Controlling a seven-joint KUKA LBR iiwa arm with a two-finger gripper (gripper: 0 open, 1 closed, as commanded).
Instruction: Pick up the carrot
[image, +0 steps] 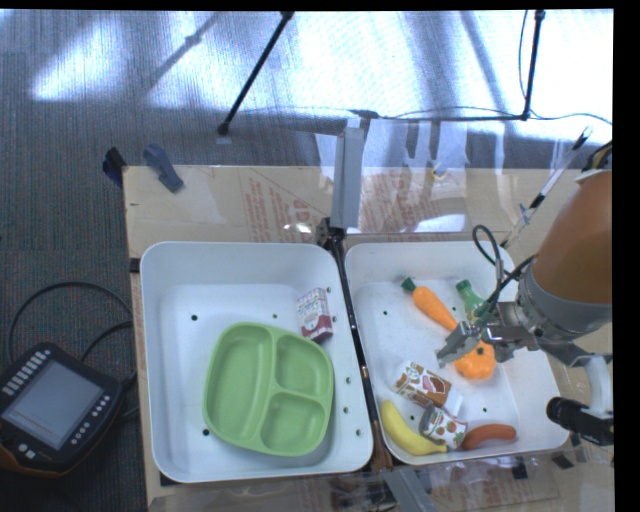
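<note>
Carrot (431, 306), orange with a green top, lies slanted in the upper part of the right bin (372, 262), we see. Our gripper (453, 346) hovers just below it with fingers spread apart, gripping nothing, beside an orange fruit (477, 364).

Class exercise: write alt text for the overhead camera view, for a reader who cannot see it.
A grey robot arm reaches from the right into the right bin, its gripper hovering just beside the carrot. That bin also holds an orange fruit, banana, sausage and small cartons. The left bin holds a green divided plate.
</note>
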